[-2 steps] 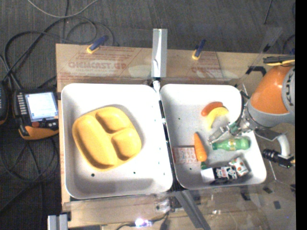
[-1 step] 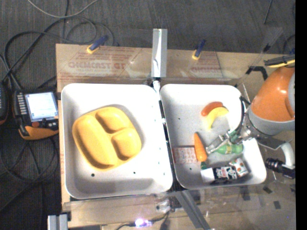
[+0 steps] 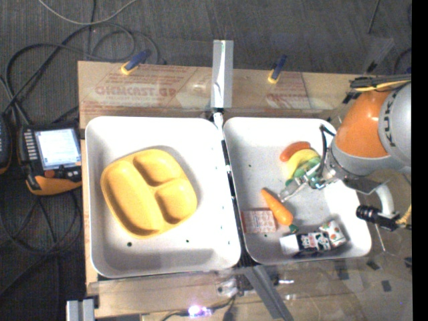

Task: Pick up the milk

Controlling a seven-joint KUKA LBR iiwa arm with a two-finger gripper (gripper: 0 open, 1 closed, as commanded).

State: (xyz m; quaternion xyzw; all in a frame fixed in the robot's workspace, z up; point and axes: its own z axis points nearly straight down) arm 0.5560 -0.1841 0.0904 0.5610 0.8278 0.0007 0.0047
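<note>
Milk (image 3: pixel 319 239) lies near the right bin's front corner, apart from the claw (image 3: pixel 302 179); claw state unclear.

Milk (image 3: pixel 319 239) near gripper (image 3: pixel 299 183)

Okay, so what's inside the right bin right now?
In the right bin: a carrot, a banana with an orange piece beside it, a small red packet and the milk carton lying down. The gripper covers part of the banana.

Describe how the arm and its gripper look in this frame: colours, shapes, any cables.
The arm is rounded and grey with a bulbous orange band. Its gripper is a small metallic assembly with green touches. A dark cable loops beside the wrist.
</note>
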